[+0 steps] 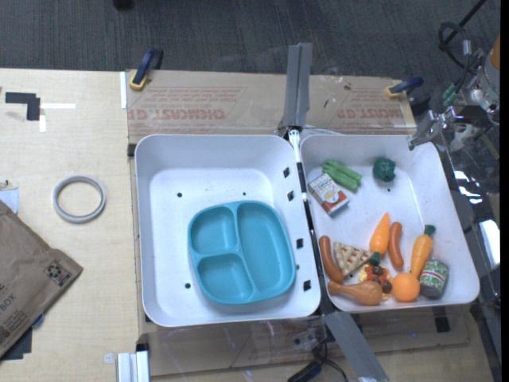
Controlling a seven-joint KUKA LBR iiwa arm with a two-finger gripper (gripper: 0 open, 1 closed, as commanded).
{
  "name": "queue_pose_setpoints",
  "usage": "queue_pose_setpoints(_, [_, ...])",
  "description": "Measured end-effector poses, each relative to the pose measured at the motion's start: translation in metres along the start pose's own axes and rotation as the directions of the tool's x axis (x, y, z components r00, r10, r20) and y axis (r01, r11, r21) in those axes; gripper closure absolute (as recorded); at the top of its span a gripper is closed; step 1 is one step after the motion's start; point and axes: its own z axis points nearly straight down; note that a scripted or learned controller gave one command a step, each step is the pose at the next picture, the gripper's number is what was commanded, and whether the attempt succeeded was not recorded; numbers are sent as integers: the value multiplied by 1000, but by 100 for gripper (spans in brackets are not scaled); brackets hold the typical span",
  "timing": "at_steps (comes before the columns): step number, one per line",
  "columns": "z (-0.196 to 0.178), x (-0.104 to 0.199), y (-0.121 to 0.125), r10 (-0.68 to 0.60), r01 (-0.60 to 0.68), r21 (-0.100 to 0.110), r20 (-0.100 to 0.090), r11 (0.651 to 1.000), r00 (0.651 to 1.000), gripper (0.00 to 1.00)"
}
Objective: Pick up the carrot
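Note:
The carrot point(421, 251), orange with a small green top pointing away from me, lies near the right wall of the right bin point(445, 183). It rests among other toy foods, just above a small can point(434, 278). My gripper point(428, 128) hovers over the bin's far right corner, well up and away from the carrot, with nothing seen in it.
Close to the carrot lie an orange wedge point(381, 232), a sausage point(395, 246), an orange ball point(406, 286), a pizza slice point(351, 255) and a drumstick point(357, 293). Green beans point(342, 173), a carton point(328, 193) and broccoli point(385, 169) sit further back. The left bin point(159, 213) holds a teal divided plate point(240, 251).

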Motion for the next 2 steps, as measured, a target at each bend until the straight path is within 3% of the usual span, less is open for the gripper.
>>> queue_pose_setpoints(1, [122,25,-58,-27,27,1,-1,1000,1000,0])
queue_pose_setpoints(2, [166,63,-89,9,-9,1,-1,1000,1000,0])
